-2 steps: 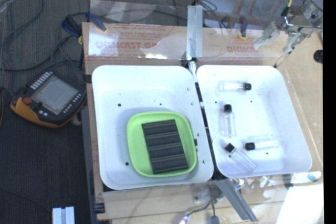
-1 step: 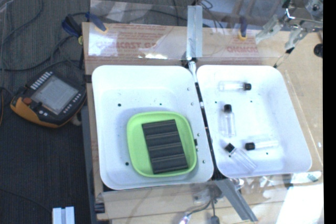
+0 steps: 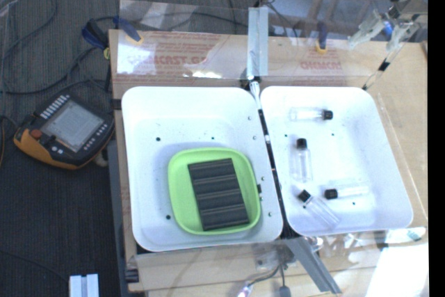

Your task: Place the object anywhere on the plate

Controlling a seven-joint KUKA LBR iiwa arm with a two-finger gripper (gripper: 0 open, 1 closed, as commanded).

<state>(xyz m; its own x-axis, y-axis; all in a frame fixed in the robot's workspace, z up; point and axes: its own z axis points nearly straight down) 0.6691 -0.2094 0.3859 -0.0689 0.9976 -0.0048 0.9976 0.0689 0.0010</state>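
Note:
A lime-green square plate point(image 3: 179, 181) lies in the left white bin point(image 3: 146, 129), toward its front. A dark grey ribbed rectangular block point(image 3: 219, 193) rests flat on the plate and covers most of its middle. Several small clear vials with black caps lie in the right white bin point(image 3: 379, 142): one near the back point(image 3: 311, 114), one in the middle point(image 3: 301, 160), and two at the front point(image 3: 348, 192) point(image 3: 320, 210).
A metal divider point(image 3: 259, 45) and a clear panel stand behind the bins. A handheld control pendant point(image 3: 66, 130) lies on the floor to the left, with cables around it. Bench hardware point(image 3: 389, 21) sits at the top right.

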